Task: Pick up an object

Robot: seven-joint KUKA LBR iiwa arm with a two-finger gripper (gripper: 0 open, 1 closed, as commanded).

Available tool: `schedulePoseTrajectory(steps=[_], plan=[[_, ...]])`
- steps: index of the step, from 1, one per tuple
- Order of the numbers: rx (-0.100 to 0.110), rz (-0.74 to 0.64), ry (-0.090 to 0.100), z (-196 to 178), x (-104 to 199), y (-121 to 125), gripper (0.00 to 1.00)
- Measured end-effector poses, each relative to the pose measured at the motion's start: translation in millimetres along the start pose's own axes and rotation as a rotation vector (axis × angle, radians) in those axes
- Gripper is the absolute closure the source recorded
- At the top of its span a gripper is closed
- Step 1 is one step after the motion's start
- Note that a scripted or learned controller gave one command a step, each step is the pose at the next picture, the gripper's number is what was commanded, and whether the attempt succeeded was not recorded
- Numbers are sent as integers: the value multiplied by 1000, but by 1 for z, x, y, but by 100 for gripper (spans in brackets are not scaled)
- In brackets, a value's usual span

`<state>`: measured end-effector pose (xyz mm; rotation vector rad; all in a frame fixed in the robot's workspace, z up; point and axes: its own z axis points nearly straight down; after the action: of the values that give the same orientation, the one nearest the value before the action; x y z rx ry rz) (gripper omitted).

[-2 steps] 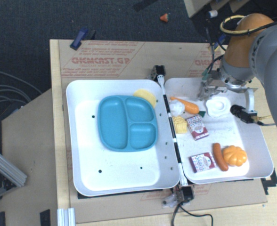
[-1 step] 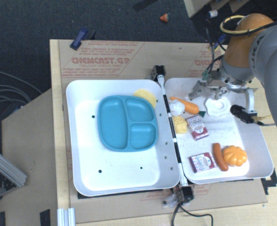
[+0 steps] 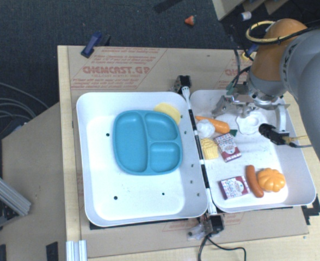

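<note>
Camera view: two red cartons, one carrot, one blue tray.

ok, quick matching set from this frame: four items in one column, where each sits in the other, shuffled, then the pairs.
Items:
1. blue divided plate
2. orange pumpkin
3. carrot
4. yellow sponge

Places:
A. right bin, near-right corner, beside a sausage
B. left bin, far edge, behind the plate
C. left bin, middle
D. right bin, far-left part, by the divider

Pairs: 1-C, 2-A, 3-D, 4-B
</note>
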<state>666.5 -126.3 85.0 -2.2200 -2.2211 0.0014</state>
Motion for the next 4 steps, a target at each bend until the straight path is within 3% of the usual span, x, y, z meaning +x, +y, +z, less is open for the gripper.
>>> schedulePoseTrajectory(steps=[1,2,3,4], plan=[[0,2,1,0,6,-53,0],[-2,2,1,-10,6,-52,100],[-1,2,1,-10,6,-52,0],[-2,0,0,0,19,0,0]])
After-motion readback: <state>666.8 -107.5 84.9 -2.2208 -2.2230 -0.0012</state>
